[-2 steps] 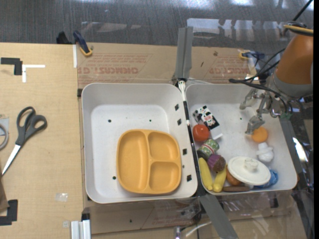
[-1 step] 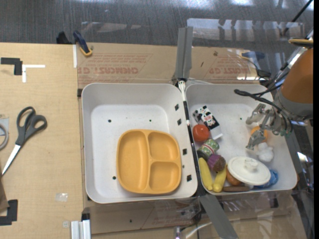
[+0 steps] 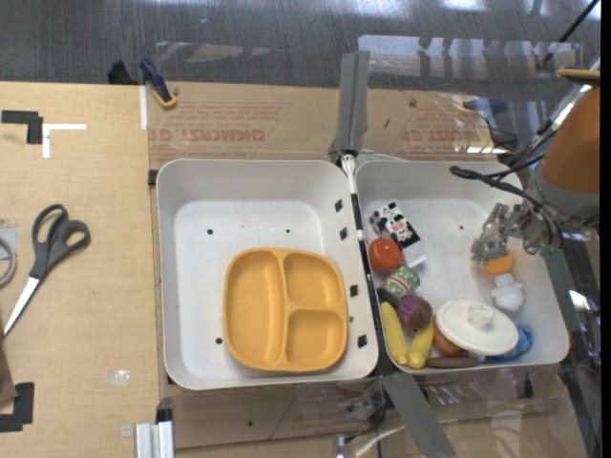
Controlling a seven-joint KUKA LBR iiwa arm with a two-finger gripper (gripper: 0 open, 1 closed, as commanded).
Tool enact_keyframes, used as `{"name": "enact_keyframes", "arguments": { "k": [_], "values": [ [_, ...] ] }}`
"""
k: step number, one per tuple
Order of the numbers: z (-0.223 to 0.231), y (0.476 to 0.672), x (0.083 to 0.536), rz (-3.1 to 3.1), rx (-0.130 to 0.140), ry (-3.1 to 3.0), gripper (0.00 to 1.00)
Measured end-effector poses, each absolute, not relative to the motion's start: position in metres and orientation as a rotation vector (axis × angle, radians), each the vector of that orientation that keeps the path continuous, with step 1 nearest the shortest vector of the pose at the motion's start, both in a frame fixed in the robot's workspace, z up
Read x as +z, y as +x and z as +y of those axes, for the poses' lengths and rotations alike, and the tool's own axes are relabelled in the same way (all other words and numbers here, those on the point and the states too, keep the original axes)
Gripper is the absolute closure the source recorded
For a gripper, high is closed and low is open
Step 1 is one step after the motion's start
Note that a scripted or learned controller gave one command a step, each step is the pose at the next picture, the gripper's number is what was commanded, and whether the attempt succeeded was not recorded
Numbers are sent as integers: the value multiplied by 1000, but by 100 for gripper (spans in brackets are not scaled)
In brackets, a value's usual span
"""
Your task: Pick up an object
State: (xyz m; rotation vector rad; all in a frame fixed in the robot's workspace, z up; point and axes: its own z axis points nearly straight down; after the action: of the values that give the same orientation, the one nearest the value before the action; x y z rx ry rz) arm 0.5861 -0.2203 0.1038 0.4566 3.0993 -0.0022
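My gripper hangs over the right side of the right bin, reaching in from the right. Just below and right of it lies a small orange object, with a white lumpy object in front of that. Nothing can be seen held in the gripper. Further left in the same bin are a black-and-white cow toy, a red tomato, a green-and-pink ball, a purple piece and a yellow banana. A white round lid sits at the bin's front.
The left bin holds a yellow divided plate. Scissors lie on the bench at the far left. A blue item peeks out from under the white lid. A grey divider stands behind the bins.
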Motion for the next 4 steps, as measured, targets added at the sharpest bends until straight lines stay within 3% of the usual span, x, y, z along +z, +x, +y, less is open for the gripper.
{"name": "enact_keyframes", "arguments": {
  "k": [1, 2, 3, 4],
  "values": [
    [-174, 590, 232, 3067, -1, 655, 100],
    [-178, 625, 94, 3032, 0, 799, 100],
    [-147, 643, 274, 2930, -1, 1122, 100],
    [-124, 650, 94, 2921, 0, 1145, 100]
  ]
}}
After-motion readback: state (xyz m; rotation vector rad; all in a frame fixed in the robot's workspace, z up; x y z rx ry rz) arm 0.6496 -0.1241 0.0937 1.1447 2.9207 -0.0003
